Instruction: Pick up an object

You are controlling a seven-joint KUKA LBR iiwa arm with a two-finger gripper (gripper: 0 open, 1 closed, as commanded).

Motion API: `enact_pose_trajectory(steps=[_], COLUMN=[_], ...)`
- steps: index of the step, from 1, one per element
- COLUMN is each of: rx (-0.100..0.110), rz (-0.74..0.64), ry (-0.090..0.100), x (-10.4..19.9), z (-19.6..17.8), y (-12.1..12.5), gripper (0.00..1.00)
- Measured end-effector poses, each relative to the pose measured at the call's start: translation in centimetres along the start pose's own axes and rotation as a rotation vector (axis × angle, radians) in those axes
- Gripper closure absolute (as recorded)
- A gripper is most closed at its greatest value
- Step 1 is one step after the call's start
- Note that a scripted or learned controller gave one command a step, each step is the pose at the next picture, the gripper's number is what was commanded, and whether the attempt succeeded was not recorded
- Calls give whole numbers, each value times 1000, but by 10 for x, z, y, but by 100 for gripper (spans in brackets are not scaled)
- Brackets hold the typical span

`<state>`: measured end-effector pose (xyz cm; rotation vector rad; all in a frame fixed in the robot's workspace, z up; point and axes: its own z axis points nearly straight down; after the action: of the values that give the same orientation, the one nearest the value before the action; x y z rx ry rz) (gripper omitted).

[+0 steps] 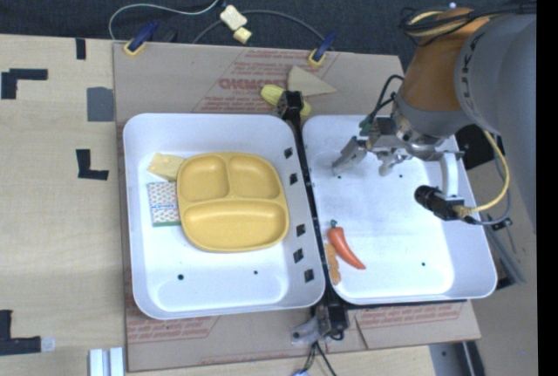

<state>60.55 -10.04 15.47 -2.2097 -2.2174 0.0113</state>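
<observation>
Hand [370, 153] over right bin [436, 278], toward its 11 o'clock corner, fingers spread, nothing between them. Orange chili pepper [345, 246] at the same bin's 7 o'clock side, well apart from the hand. Yellow divided plate [233, 201] in left bin [209, 296].

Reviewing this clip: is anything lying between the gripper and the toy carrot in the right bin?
Nothing visible. The gripper sits over the upper part of the right bin, and the carrot lies lower down near the bin's left wall. Between them is only bare white bin floor. The yellow divided plate is apart, in the left bin.
</observation>
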Motion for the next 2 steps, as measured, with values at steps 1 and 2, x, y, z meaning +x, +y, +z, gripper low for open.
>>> enact_pose_trajectory(steps=[1, 2], rx=[-9, -15], rz=[-1, 5], ry=[-1, -4], x=[52, 4], z=[-30, 69], y=[-46, -37], gripper=[0, 0])
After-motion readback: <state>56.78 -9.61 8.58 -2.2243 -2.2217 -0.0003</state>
